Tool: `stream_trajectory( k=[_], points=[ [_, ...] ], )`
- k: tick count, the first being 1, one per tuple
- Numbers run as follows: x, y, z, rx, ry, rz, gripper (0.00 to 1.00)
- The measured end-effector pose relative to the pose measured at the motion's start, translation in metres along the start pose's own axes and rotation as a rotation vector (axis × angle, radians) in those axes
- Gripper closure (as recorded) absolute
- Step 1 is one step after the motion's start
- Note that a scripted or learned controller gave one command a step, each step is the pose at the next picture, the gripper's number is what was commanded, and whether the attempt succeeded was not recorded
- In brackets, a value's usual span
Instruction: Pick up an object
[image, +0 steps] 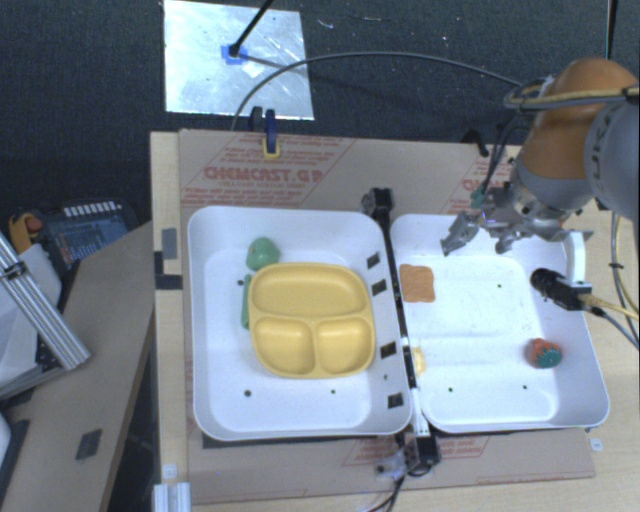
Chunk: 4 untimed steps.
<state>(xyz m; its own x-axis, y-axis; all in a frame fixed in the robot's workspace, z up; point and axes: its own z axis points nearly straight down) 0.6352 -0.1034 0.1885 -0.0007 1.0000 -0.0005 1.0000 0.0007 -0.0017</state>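
Claw (482, 236) poised over the right bin's (480, 405) far edge — fingers spread, gripping nothing; orange pad (417, 283) lies just beside, untouched.

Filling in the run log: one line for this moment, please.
gripper: above right bin's far edge, holding nothing | orange flat piece: right bin, near divider | yellow tray: left bin | phase: pre-grasp
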Motion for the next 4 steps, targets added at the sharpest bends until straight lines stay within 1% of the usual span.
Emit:
stream_trajectory(
  k=[1,2,3,4],
  points=[
    [0.0,0.0,0.063,0.002,0.001,0.0,0.0],
    [-0.001,0.003,0.048,-0.006,0.0,0.0,1.0],
    [-0.007,0.0,0.001,-0.008,-0.001,0.001,1.0],
    [-0.004,-0.003,-0.045,-0.009,-0.001,-0.003,1.0]
  ],
)
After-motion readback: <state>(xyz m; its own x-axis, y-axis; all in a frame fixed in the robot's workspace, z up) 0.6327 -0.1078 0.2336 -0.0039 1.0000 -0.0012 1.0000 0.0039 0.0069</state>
